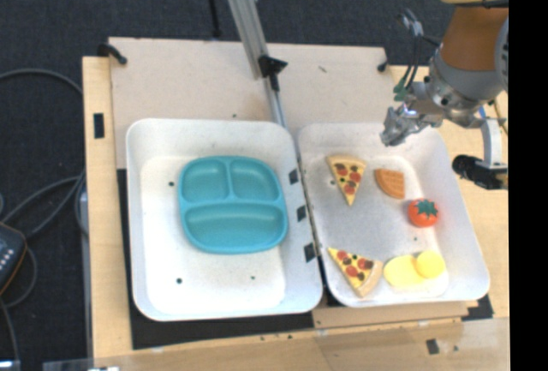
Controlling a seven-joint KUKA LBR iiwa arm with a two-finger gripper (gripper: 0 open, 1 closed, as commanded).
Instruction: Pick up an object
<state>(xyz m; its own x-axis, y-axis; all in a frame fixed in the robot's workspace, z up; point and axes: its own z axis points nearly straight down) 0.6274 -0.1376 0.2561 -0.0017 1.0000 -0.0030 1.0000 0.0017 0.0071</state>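
The right white bin holds toy food. A pizza slice lies near its upper left, and an orange-brown bread piece sits just right of it. A red tomato rests toward the right wall. At the front lie a second pizza slice and a yellow piece. My gripper hangs over the bin's back part, above and slightly behind the bread piece, with nothing visibly between its fingers.
The left white bin carries a teal divided plate. A slanted metal post rises behind the seam between the bins. The arm's orange band stands at the upper right. Cables lie on the dark floor at left.
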